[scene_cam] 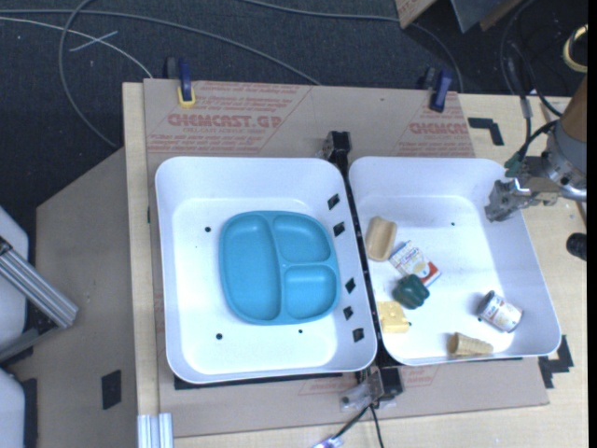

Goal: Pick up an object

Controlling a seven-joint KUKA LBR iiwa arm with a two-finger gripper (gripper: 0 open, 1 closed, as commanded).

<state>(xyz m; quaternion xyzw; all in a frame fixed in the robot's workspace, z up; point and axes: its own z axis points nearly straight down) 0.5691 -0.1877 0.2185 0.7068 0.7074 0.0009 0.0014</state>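
Single fixed cam, mounted above the counter [140, 250], looking down at a slant. Mid-range: both bins fit whole, left bin [177, 269] and right bin [532, 259], plus dark floor with cables along the top edge. Arm [564, 147] enters from frame right (partly cropped).

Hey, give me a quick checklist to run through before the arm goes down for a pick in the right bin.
1. Claw above the right bin, at its upper right rim: ok.
2. Claw carrying nothing: cannot tell.
3. Pickable items in that bin, such as the green object and the small can: ok.
4. Small can free of neighbours: ok.
5. Green object free of neighbours: not ok, it touches the red and blue packet.
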